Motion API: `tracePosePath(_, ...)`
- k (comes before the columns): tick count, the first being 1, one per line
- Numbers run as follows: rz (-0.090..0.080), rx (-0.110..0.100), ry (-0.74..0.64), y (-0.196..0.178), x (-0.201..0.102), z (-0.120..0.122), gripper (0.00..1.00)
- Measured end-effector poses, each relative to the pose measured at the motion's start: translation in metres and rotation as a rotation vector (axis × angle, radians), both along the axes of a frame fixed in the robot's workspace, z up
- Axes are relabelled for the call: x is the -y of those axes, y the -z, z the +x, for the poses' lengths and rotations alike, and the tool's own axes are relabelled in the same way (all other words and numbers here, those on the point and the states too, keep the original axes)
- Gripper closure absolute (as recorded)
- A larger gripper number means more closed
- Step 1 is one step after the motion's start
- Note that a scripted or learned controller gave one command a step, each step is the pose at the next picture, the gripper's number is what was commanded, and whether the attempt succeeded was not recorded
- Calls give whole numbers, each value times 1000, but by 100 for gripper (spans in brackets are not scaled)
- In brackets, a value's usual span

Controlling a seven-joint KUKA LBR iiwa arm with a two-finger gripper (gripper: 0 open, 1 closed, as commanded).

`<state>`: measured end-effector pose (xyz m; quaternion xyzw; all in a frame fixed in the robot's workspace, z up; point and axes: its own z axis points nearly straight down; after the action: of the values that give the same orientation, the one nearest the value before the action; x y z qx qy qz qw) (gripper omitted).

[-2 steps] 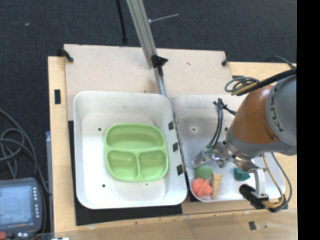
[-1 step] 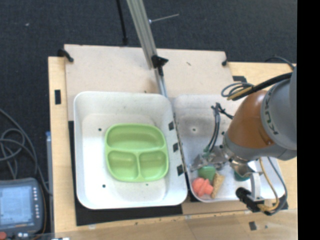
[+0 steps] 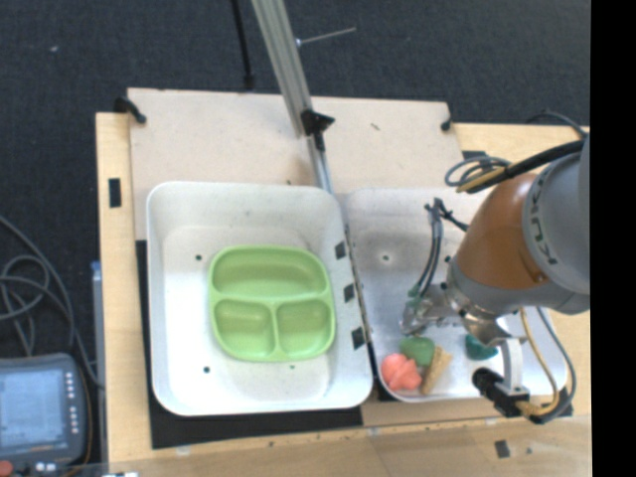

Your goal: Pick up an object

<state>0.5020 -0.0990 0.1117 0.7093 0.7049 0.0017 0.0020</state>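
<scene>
Hand (image 3: 425,318), grip state unclear, hovers low in right white bin (image 3: 383,229) just above small green rounded toy (image 3: 419,349), likely light, squashy; pinch across its middle.

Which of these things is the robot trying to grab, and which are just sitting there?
For the job:
gripper, down in the right bin
green toy
pink toy
tan piece
teal thing

Just sitting there:
green tray in the left bin
screen by the bench
</scene>
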Motion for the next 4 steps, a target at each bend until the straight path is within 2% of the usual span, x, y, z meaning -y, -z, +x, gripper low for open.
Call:
tracePosePath(3, -1, 3, -11, -139, -11, 7, 100)
tracePosePath(4, 0, -3, -12, -128, -51, 35, 100)
